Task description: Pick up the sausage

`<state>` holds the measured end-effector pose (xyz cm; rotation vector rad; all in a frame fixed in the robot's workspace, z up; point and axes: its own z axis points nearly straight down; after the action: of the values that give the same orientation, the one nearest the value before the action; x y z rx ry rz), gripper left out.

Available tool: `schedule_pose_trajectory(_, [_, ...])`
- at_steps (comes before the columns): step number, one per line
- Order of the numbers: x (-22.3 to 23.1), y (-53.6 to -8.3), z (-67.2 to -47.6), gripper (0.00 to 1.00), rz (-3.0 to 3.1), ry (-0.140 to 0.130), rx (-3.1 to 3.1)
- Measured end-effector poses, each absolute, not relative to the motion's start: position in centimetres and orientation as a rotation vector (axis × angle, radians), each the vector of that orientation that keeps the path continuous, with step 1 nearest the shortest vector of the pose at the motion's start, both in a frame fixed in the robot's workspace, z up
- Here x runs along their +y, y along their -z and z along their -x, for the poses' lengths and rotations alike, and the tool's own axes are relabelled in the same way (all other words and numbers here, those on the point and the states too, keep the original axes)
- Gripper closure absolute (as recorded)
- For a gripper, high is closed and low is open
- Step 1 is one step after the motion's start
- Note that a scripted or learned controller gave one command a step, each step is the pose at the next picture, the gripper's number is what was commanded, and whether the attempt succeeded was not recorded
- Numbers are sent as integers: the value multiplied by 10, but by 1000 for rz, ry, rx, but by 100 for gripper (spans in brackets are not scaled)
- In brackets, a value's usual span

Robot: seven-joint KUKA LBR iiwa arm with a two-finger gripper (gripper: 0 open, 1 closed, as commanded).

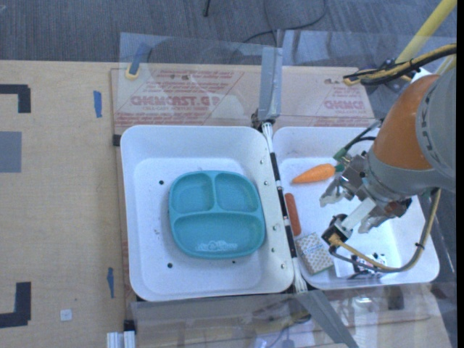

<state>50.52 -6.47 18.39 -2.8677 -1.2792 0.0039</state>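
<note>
Right bin [313, 148] holds the sausage [292, 214] along its inner wall; tool [348, 203] nearby, state unclear.

Sausage [292, 214] lies tight along the right bin's [319, 136] left wall, little room on that side. Carrot [313, 173] near its far end, small patterned block [315, 253] near its near end. Bare white floor between them, right of sausage. Arm [413, 143] overhangs the bin's right half.
</note>
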Motion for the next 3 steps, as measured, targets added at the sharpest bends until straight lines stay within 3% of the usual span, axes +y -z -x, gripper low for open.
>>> schedule_pose_trajectory(1, [-26, -198, -510, 0, 2800, -2, -1426])
schedule_pose_trajectory(2, [-46, -184, -557, 0, 2899, -4, -1209])
schedule_pose_trajectory(3, [-72, -184, -615, 0, 3051, -4, -743])
